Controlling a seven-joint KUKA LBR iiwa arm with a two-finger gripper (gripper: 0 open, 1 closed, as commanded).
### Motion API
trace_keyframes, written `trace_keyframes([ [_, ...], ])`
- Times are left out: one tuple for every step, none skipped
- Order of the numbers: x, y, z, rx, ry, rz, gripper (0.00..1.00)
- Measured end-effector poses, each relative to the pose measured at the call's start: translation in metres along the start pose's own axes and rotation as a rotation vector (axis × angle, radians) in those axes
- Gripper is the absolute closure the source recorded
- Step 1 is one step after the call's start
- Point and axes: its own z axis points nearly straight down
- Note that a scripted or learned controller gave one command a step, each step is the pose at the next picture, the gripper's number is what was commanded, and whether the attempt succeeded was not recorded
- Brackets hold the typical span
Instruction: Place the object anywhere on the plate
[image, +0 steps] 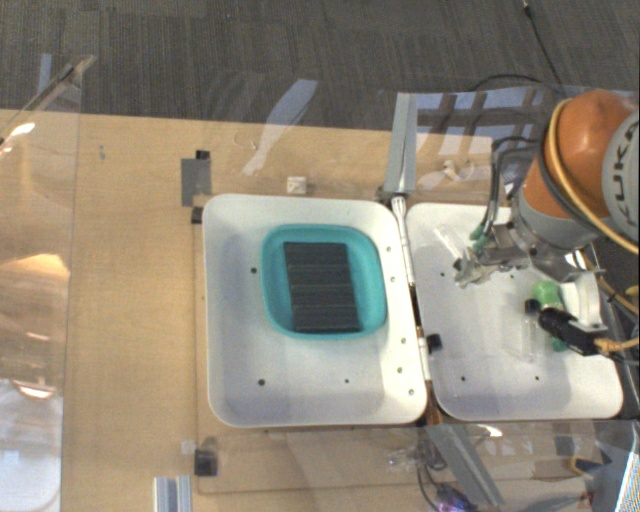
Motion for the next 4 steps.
trace_keyframes([
  [0.097, 0.002, -0.005, 0.001, 0.001, -0.102, 1.0],
  [0.096, 0.002, -0.005, 0.0, 0.001, -0.101, 0.0],
  [0.087, 0.014, 0.006, 0.0, 0.001, -0.109, 0.0],
  [0.072, 0.032, 0.021, 0.001, 0.001, -0.104, 0.0],
])
